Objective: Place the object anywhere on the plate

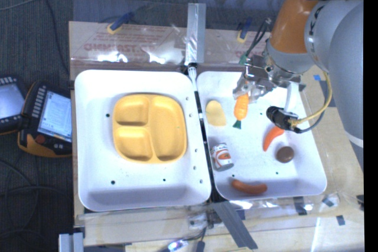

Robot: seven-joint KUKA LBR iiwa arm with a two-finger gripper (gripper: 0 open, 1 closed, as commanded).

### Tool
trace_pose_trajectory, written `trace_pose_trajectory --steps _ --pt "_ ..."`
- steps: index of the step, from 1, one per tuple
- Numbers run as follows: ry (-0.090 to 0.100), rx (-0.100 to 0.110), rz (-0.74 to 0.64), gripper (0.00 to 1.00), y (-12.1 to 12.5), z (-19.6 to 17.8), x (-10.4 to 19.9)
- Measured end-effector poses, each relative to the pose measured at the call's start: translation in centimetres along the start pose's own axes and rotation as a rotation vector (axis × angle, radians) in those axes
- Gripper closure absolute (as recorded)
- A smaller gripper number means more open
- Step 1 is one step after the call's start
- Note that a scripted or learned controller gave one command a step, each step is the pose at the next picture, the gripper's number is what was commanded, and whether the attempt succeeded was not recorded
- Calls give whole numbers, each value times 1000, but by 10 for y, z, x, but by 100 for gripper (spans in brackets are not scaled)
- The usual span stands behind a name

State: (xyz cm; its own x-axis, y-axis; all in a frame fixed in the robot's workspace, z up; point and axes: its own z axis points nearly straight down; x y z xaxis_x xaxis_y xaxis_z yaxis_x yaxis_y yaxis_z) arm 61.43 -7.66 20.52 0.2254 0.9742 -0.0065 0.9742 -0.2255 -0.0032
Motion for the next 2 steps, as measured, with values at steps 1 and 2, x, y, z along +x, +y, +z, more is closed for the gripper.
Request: trace_pose_trajectory --steps 1,2 --pt "5 5 273 100 -22 16 94" --pt "4 4 274 0 -22 16 94"
